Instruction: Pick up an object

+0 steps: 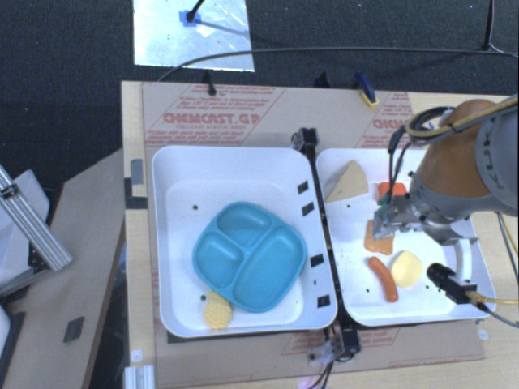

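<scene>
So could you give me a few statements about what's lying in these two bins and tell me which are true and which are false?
1. The blue divided plate lies in the left bin. True.
2. The sausage lies on the blue plate. False: it lies on the floor of the right bin.
3. A small yellow waffle-like piece sits beside the plate's near edge. True.
4. The gripper hangs over the left bin. False: it is over the right bin, by an orange piece.
5. A pale wedge lies in the right bin's far left corner. True.
</scene>
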Tool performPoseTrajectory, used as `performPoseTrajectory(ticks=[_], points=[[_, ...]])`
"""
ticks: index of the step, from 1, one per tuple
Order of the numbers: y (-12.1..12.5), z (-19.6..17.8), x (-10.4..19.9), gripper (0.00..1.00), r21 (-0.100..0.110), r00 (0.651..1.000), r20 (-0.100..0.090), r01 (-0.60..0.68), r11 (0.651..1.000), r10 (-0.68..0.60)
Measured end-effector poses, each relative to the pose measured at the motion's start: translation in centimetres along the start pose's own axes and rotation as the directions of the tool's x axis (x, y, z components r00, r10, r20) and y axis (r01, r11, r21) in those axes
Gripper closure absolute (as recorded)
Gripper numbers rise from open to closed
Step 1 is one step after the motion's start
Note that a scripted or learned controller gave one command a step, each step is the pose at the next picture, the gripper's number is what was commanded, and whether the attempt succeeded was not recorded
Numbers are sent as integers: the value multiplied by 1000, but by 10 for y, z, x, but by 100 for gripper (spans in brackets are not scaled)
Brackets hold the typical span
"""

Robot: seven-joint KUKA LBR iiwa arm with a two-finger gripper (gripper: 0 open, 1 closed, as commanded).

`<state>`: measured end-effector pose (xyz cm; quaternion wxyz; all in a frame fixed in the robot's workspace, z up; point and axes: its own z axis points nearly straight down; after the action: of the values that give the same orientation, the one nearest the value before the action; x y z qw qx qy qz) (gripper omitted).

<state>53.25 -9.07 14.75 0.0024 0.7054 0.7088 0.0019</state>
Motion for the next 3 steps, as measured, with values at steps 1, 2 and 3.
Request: performPoseTrajectory(ticks=[1,2,3], points=[[4,-43,-1,100,1,1000,0,0,1000,0],[4,-106,-8,100,-2,1000,1,0,1000,0],[2,-93,51,100,5,1000,-3,6,1000,-6]])
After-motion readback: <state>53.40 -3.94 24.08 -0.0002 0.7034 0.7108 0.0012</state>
